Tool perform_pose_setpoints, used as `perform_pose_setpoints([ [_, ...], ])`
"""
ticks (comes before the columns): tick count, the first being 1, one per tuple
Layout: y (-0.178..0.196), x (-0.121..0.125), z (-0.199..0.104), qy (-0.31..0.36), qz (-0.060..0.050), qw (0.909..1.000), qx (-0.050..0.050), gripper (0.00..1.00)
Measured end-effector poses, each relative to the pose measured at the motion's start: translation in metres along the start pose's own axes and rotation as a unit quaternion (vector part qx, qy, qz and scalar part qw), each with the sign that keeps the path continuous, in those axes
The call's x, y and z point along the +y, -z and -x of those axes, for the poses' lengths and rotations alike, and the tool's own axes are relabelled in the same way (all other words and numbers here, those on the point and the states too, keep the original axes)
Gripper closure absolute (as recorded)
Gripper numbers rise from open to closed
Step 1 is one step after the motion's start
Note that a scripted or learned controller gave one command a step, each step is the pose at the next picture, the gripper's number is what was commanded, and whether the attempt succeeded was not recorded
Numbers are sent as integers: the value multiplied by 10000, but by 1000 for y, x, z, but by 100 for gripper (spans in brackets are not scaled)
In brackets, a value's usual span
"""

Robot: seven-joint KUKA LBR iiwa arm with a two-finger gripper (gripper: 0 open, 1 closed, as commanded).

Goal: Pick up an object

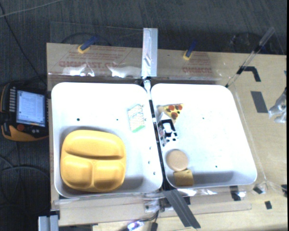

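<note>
Large yellow bread-shaped toy (93, 158) flat in left bin (86, 93) (front corner), small items along right bin's (221, 129) left wall.

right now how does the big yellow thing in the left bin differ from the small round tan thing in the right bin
The yellow lobed object is far larger than the round tan disc. The yellow object is bright yellow and lumpy; the tan disc is pale and flat-topped. Both lie near their bins' front edge.

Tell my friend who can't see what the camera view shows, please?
Two white bins sit side by side on a bench, seen from above. The left bin holds a big yellow moulded tray and a small green-and-white packet. The right bin holds a pizza-slice toy, a round tan disc and a tan block.
</note>
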State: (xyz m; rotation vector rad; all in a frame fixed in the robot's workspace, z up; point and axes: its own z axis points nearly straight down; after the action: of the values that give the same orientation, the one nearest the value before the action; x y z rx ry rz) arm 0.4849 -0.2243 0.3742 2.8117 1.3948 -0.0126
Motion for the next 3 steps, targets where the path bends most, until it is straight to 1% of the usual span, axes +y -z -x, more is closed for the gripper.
perform_pose_setpoints([
  [1, 60, 18, -22, 693, 12, 9976, 22, 100],
  [2, 60, 117, -108, -1025, -1, 9947, 19, 100],
  [3, -55, 38, -105, -3180, -30, 9481, 17, 100],
])
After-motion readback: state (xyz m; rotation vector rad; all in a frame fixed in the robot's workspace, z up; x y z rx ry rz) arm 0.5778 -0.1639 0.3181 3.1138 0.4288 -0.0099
